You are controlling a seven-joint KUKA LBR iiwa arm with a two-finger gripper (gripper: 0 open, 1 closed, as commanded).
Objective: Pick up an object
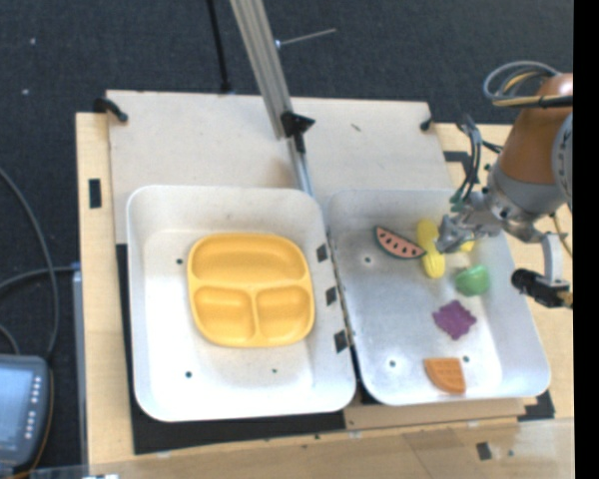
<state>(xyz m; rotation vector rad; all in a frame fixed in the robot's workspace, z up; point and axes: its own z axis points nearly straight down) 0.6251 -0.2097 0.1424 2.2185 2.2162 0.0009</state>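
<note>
Nearest the camera, an orange piece (445,373) lies flat by the front edge of the right bin (379,307), close to its front right corner. Just behind it, toward the bin's middle, sits a purple piece (454,318), and behind that a green piece (471,280) rests near the right wall. A yellow piece (433,263) lies just left of the green one, with a second yellow bit (425,232) behind it, and a watermelon slice (398,242), red with a dark rind, lies flat toward the back of the bin, left of the yellow things. The gripper (457,234) hangs low over the back right part of this bin, right beside the yellow pieces; whether its fingers are spread or pressed together cannot be told, and nothing can be seen between them. The grey arm (527,183) with its orange band reaches in over the tabletop's right edge. The left bin (160,218) holds a yellow divided tray (250,288) at its middle. Both bins sit side by side on the tabletop (200,138), and a metal pole (265,58) rises from its back edge.
</note>
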